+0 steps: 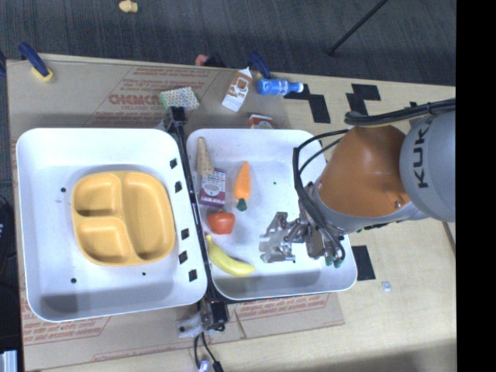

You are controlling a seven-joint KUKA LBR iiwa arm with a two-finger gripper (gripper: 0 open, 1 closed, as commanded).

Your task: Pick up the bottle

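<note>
Wooden counter (403,324) carries two white bins side by side, under flattened cardboard. Nearest the camera, the gripper (277,242) hangs low inside the right bin (271,285), its metal parts blurred, so whether the fingers are spread or pressed together cannot be told; nothing is seen between them. Much of the arm (372,177) hides that bin's right side. Just left of the gripper lie a banana (226,260) and a tomato (222,222); slightly beyond are a carrot (243,183) and a small red packet (213,188). Far left sits a yellow divided tray (122,215) in the left bin (46,285). Farthest, beyond the right bin's rim, the blue bottle (277,87) lies on its side on the counter.
</note>
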